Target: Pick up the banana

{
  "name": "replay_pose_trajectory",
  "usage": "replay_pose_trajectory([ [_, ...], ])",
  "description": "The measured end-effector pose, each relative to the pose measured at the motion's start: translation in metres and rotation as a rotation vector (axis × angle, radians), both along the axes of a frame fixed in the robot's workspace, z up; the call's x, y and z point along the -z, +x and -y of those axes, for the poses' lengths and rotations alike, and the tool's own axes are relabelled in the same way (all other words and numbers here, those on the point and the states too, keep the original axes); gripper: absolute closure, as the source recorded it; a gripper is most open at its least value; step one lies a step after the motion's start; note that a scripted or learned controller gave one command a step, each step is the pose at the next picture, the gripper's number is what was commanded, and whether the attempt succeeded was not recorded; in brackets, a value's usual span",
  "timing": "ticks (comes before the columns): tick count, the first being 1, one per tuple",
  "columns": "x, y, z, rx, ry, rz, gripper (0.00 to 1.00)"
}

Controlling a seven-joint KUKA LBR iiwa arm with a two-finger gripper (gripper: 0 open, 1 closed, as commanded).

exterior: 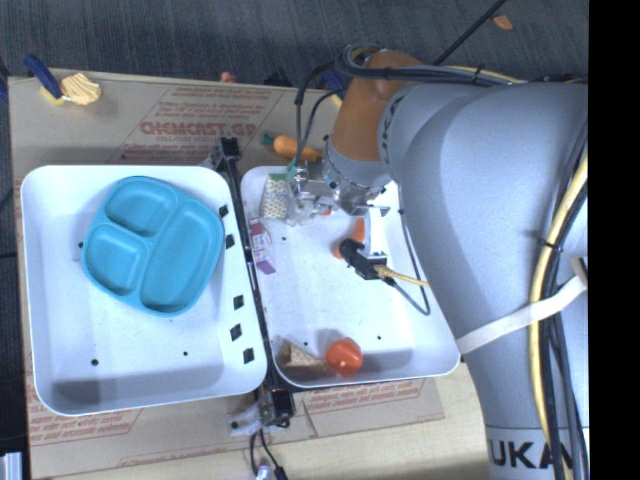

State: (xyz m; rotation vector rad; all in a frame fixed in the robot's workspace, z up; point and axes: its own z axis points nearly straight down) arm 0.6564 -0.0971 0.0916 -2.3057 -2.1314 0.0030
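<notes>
Camera view is showing the grey two-finger gripper [308, 194] hanging low over the far end of the arm-side shallow white bin [300, 303]; its opening cannot be told; banana is probably lying hidden under the arm; approach seems to be underway; next move is needing a located target.

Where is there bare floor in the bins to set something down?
Left bin: bare along the near edge, below the blue tray. Right bin: bare middle, between gripper and orange ball. Crowded at its far end, under the arm.
</notes>
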Motion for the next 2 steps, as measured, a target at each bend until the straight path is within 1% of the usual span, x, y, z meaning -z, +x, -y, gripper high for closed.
replay_pose_trajectory([
  [1, 0.0, 0.0, 0.004, 0.626, -0.001, -0.002, 1.0],
  [2, 0.0, -0.015, -0.003, 0.036, 0.001, -0.004, 1.0],
])
